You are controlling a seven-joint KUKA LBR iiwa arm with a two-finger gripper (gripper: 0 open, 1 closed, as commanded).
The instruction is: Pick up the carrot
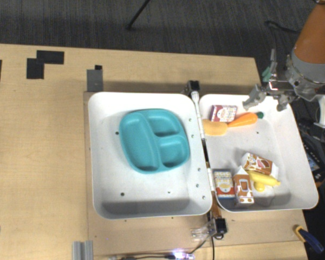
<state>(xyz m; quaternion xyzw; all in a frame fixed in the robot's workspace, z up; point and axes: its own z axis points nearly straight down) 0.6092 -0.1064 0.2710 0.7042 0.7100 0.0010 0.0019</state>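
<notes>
The carrot (242, 121) is orange with a small green tip and lies tilted near the far edge of the right bin (292, 145). Its left end touches a yellow toy vegetable (215, 128). My gripper (268, 101) hangs just above and to the right of the carrot's green end, over the bin's far rim. Its two grey fingers (254, 98) stand spread apart, open, with nothing between them. The orange band of the arm shows at the upper right.
A maroon box (223, 112) sits just behind the carrot. At the right bin's front lie a small blue box (222, 182), a carton (244, 189), a banana (264, 180) and a snack bag (258, 163). The left bin (105, 188) holds a teal divided plate (154, 140).
</notes>
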